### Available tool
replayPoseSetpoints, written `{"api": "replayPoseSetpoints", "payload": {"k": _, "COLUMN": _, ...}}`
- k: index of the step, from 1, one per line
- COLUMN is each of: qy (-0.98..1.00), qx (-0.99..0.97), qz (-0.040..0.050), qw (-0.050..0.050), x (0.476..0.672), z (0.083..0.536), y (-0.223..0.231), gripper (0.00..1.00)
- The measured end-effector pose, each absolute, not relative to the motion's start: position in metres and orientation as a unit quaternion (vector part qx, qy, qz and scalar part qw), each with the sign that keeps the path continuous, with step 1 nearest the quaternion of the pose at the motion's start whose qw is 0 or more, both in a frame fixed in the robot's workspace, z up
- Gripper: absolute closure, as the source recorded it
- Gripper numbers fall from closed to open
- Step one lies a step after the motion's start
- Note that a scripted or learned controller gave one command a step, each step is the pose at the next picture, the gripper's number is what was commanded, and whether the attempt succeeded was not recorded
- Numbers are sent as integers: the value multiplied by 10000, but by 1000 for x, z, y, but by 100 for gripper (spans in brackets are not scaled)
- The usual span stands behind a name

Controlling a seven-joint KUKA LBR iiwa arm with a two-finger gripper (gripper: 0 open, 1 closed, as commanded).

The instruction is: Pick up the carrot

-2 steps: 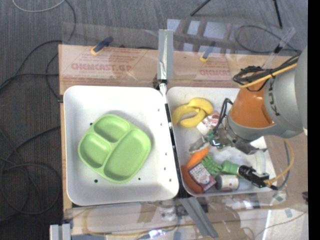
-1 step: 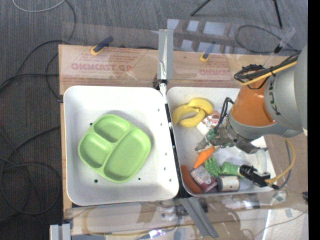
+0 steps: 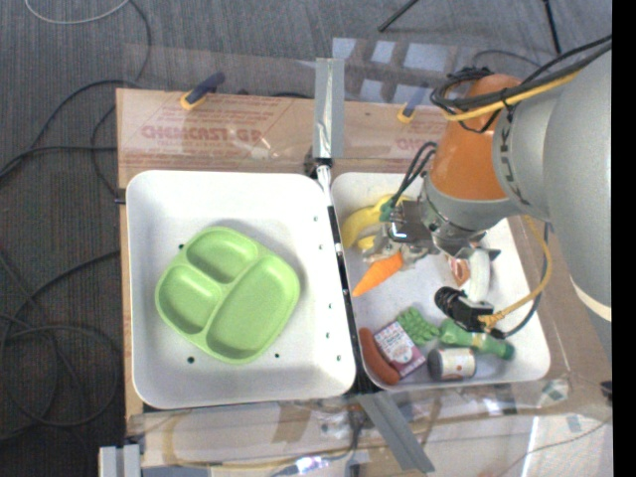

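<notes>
Although the left bin (image 3: 139,266) carries a green divided plate (image 3: 229,296), nothing there is needed for this step, and it is best left untouched. The carrot (image 3: 378,274) is found in the right bin (image 3: 529,364), near that bin's left wall, lying at a slant with its tip to the left and near and its thick end to the right and far. A banana (image 3: 360,222) lies just beyond it, on the far side. The tool (image 3: 405,238) hangs over the carrot's thick end; whether it is released or clenched cannot be told, and no grasp on the carrot can be made out.

It is judged that the grasp should be taken across the carrot's width, nearer its middle than its thick end, so that the banana is not caught as well. The tool should be turned square to the carrot's long line, lowered fully, and closed before any lift is made.

Counted from left to right: two bins are seen, one plate, one carrot, one banana, one sausage (image 3: 379,356), one pink packet (image 3: 397,344), one small can (image 3: 452,364) and one tool. Some smaller things further right are too cluttered to be named.
</notes>
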State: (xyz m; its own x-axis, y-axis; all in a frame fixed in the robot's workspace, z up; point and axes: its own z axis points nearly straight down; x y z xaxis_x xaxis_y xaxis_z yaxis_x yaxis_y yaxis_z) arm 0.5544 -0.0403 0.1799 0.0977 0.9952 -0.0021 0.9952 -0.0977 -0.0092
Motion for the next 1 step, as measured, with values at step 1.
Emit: {"api": "replayPoseSetpoints", "payload": {"k": 1, "qy": -6397, "qx": -7686, "qz": 47, "qw": 17, "x": 541, "z": 231, "y": -47, "gripper": 100}}
